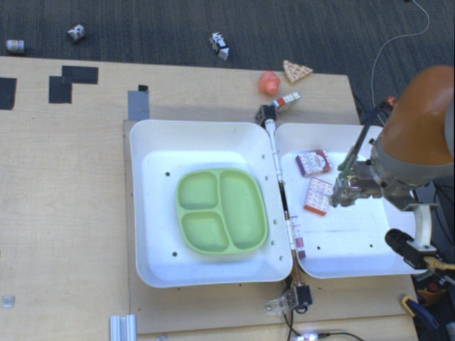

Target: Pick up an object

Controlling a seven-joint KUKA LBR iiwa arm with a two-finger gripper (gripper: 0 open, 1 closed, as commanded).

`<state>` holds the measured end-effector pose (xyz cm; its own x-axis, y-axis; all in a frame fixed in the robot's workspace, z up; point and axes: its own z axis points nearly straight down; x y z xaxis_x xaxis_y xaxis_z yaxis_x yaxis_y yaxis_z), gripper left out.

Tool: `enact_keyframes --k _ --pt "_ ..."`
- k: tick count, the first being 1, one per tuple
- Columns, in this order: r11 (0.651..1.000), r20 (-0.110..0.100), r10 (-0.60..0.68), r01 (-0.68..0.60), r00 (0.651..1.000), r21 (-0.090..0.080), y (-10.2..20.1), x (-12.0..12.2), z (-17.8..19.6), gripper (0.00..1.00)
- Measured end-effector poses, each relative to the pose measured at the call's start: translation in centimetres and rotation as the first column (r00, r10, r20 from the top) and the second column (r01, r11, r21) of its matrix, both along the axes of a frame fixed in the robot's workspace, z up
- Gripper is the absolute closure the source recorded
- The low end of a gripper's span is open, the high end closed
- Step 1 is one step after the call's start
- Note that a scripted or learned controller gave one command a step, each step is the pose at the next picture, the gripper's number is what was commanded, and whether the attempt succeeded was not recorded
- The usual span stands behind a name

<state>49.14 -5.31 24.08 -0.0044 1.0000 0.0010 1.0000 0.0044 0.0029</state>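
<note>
Camera view: nothing is lifted yet. In the right bin (355, 261), the pincer (344, 192) hovers low just at three o'clock of the red-and-white packet (318, 195); how wide it stands, I cannot tell. The darker packet (313, 163) lies farther, toward twelve o'clock.

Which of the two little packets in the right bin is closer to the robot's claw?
The orange-red packet, right beside the gripper; the darker packet lies farther up.

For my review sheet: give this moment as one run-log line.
gripper: low in right bin, nothing seen held | beside it: red-white packet | further back: dark packet | left bin: green divided plate
</note>
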Motion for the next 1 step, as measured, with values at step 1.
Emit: enact_keyframes --k 1 --pt "1.0 -0.002 -0.002 0.002 1.0 -0.001 -5.17 7.44 -4.55 1.0"
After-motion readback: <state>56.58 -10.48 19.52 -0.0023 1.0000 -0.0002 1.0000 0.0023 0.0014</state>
